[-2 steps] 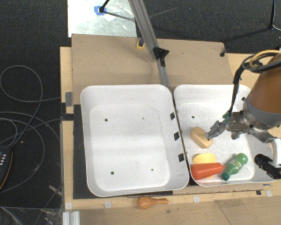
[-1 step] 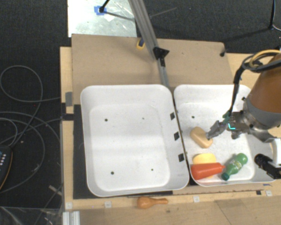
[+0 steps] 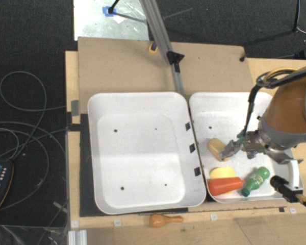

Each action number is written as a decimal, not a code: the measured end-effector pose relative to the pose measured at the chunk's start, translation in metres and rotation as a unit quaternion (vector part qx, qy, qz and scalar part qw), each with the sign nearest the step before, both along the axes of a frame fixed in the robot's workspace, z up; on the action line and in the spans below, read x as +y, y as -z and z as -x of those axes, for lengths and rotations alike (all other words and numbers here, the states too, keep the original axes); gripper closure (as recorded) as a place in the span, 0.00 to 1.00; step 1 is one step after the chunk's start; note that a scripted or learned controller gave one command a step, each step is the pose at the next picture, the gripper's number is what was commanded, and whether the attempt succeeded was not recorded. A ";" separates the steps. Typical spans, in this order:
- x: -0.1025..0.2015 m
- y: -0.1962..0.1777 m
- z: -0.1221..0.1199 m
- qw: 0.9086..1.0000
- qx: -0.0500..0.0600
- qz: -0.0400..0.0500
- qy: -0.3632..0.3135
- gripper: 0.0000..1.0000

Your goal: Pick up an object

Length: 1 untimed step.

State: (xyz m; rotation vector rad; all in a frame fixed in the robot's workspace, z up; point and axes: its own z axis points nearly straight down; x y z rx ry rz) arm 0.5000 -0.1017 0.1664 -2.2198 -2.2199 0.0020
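Observation:
In the right bin (image 3: 219, 108) lie a tan rounded piece (image 3: 215, 146), a yellow piece (image 3: 222, 172), a red-orange cone-shaped piece (image 3: 225, 186) and a green bottle (image 3: 256, 180). The last three are bunched along the bin's near wall. My gripper (image 3: 229, 151) hangs low over this bin, right beside the tan piece on its right side and just above the yellow one. From here I cannot see whether it touches the tan piece. Nothing visibly hangs from it. The grey arm with its orange band (image 3: 290, 111) comes in from the right.
The left bin (image 3: 99, 137) adjoins the right one, joined by black clips (image 3: 192, 148). A small tan pear-shaped object (image 3: 165, 219) lies on the bench in front of the bins. A slanted metal pole (image 3: 163, 34) crosses the back.

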 end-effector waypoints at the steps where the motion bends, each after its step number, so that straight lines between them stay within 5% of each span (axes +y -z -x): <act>1: -0.002 0.043 0.003 1.000 0.001 0.000 0.000 0.00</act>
